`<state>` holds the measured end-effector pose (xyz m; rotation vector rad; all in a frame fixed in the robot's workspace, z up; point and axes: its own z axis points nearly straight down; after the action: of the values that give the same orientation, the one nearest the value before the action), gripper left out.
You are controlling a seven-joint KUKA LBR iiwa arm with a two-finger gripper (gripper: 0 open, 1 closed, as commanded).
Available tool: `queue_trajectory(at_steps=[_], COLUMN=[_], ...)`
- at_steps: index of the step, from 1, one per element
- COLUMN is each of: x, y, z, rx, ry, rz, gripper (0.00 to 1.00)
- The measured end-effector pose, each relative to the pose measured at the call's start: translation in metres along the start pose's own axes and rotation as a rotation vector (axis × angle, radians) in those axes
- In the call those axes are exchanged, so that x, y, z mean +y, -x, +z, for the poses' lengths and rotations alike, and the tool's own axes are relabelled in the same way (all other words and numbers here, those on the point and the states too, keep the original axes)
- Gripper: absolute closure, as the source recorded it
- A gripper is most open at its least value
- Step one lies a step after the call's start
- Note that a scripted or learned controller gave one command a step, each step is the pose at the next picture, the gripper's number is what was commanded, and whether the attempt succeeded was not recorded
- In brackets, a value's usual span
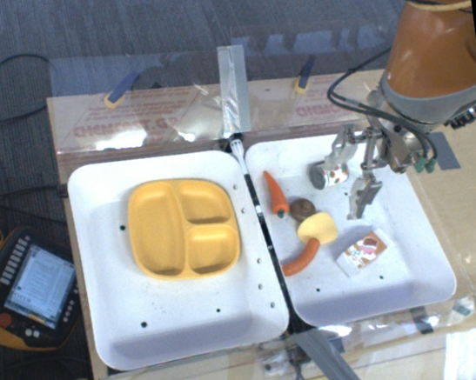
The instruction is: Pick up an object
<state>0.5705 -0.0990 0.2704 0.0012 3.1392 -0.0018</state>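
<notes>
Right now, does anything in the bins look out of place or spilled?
Nothing stands out. The yellow tray sits flat in the left bin; the carrot and small packet lie loose in the right bin.

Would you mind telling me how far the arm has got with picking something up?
Done: the gripper is over the right bin, fingers spread. In hand: nothing sits between them. Left: the carrot, the yellow piece, the sausage and the packet all lie on the bin floor.
</notes>
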Motion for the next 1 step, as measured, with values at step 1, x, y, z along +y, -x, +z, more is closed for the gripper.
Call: queue_trajectory(at_steps=[1], x=[-0.0566], y=[0.0555], z=[0.0304], rx=[0.000], ry=[-0.001], rz=[0.009], gripper=[0.00])
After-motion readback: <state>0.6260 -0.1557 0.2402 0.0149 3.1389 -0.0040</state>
